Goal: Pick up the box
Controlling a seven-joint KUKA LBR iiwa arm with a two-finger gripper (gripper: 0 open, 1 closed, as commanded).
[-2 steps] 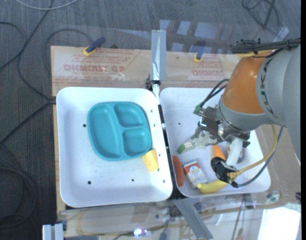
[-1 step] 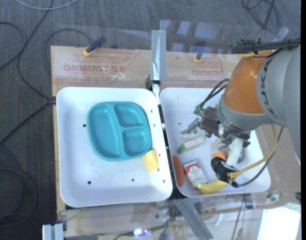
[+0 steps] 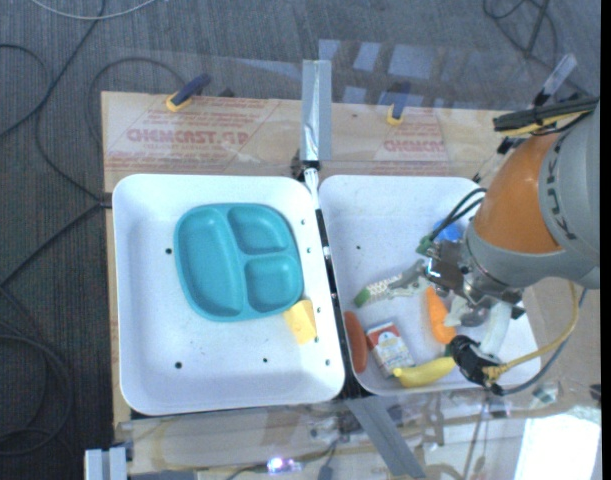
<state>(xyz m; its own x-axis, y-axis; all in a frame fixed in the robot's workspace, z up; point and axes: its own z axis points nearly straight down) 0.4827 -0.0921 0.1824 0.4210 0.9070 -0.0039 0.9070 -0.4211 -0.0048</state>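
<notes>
Box (image 3: 387, 345) is lying in the right bin (image 3: 385, 203), near its front edge, between carrot (image 3: 356, 340) and banana (image 3: 425, 371). Gripper (image 3: 463, 306) is hovering nearby; jaw state unclear. Approach step: next needs shifting over box, descending.

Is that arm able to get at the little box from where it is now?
Probably yes. The box lies uncovered in the right bin, with a banana and a red item close beside it. The gripper hangs nearby over that bin.

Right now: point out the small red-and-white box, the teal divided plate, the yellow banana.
small red-and-white box (image 3: 387, 345), camera view, top face.
teal divided plate (image 3: 237, 259), camera view, central divider.
yellow banana (image 3: 425, 372), camera view, mid-body.
</notes>
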